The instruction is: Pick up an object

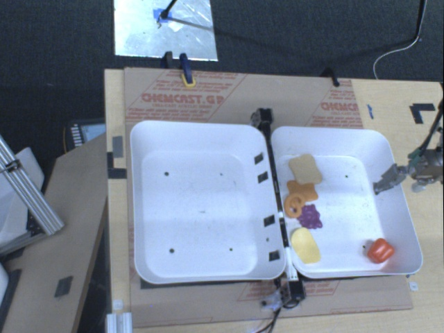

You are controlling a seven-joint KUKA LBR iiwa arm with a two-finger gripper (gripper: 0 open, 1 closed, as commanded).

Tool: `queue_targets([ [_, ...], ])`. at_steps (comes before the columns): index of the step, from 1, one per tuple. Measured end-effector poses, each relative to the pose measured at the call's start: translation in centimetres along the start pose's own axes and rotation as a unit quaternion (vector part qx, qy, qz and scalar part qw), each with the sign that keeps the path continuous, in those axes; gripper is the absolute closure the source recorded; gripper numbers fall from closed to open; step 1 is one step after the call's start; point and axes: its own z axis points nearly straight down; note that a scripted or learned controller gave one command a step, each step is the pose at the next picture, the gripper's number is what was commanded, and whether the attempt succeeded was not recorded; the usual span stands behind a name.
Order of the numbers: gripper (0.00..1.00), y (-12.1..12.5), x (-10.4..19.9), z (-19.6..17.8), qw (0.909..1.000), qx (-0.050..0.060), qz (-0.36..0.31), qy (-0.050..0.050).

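The right bin [361,148] holds several toy foods. A tan bread slice [305,168] lies near its left wall, with an orange pretzel-shaped piece [299,195] just below it. A purple grape bunch [311,216] and a yellow fruit [305,245] follow toward the front. A red-orange pepper [379,250] sits alone in the front right corner. My gripper [390,178] hangs over the bin's right rim, well apart from every object and above the pepper's side of the bin. Nothing shows in its grasp.
The left bin [201,134] sits beside the right one, joined by a black clamped divider [274,186]. A blue and yellow clamp [186,70] stands at the bench's back edge. A shiny foil sheet [165,18] lies beyond it.
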Motion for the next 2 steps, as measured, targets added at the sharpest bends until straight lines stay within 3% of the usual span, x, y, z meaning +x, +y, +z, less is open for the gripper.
queue_targets([
  [1,1.00,0.1,0.0,-1.1,1.0000,-0.002,-0.002,0.000],
  [2,1.00,0.1,5.3,-12.4,1.0000,-0.007,-0.004,-0.001],
])
